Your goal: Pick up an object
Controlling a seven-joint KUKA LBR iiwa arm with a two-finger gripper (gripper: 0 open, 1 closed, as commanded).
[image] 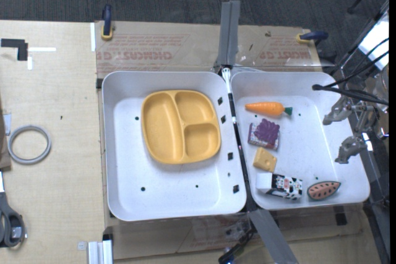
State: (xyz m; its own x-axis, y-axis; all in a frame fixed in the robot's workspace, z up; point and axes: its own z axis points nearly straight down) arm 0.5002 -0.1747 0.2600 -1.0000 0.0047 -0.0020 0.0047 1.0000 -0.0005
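The wooden bench (49, 89) carries two shallow white bins side by side. The left bin (124, 195) holds a yellow divided plate (180, 127), three compartments, lying toward the bin's 12 o'clock side. The right bin (303, 151) holds the small things: a toy carrot (267, 109) at about 11 o'clock, its green tip pointing to 3 o'clock; just below it a purple grape block (265, 133); below that a yellow cheese wedge (265, 160); at 6 o'clock a black-and-white milk carton (280, 185) on its side; and at 5 o'clock a watermelon slice (323, 190), near the carton but apart from it. The gripper (348, 132) hangs at the right bin's 3 o'clock rim — its two fingers stand spread apart, with nothing between them. On the bench at 9 o'clock lies a grey tape ring (28, 144).
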